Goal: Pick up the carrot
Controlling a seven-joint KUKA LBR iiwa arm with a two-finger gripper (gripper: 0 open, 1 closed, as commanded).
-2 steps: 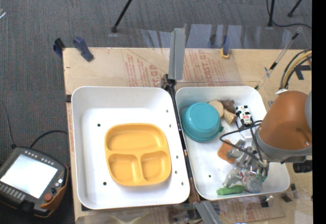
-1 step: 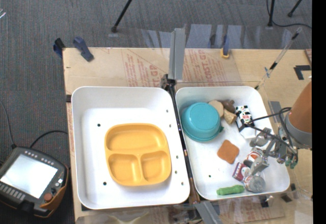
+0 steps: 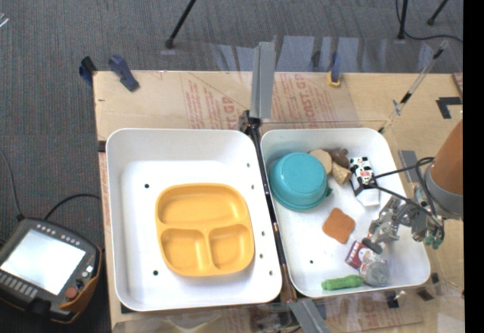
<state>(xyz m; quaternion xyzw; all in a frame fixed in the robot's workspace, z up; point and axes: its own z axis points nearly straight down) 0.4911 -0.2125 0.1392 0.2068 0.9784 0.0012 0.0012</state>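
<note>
The left shallow white bin (image 3: 125, 172) holds a yellow three-compartment plastic plate (image 3: 204, 229). The right white bin (image 3: 302, 271) holds a teal bowl (image 3: 299, 180), brown toast slice (image 3: 339, 225) and green stick (image 3: 342, 283). No carrot identifiable. Pincer (image 3: 387, 229) hovers there; grip unclear.

The arm (image 3: 460, 172) comes in from the right edge, orange band showing above the grey wrist. The gripper (image 3: 382, 231) hangs low over the right bin's lower right corner (metal linkage angled down and left), fingertips close together, with nothing visibly caught between them from here.
</note>
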